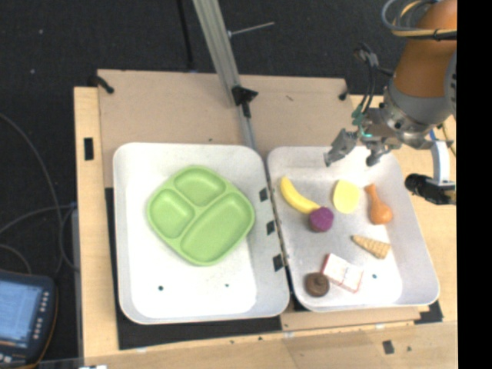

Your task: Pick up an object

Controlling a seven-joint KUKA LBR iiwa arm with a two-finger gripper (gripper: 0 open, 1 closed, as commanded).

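Overhead slanted view of a tan wooden bench (154, 110) w/ two shallow white bins side by side. Nearest the camera, at the front of the right-hand white bin (415, 283): a small round dark-brown chocolate-looking piece (316, 284), just beside a white block w/ red edging (343, 273). A bit further back, a tan ridged cone-shaped piece (372, 245) lies on its side toward the bin's right. Mid-bin: a purple round plum-like toy (321, 220), touching or nearly touching the end of a yellow toy banana (296, 196). Right of those, a pale yellow rounded piece (346, 197), and beside it an orange drumstick-shaped piece (377, 205).

The left-hand white bin (138, 283) holds a light-green plastic plate w/ three compartments (201, 215), set at an angle, approx. centred.

Further back, over the far right corner of the right bin, the dark two-finger gripper (358, 151) hangs above the bin, fingers spread apart, nothing between them. It sits above and behind the pale yellow piece, not touching any object. Behind it, the grey arm w/ orange band (424, 60) comes in from the right. A slim grey metal pole (219, 48) slants up from betw. the bins at the back.
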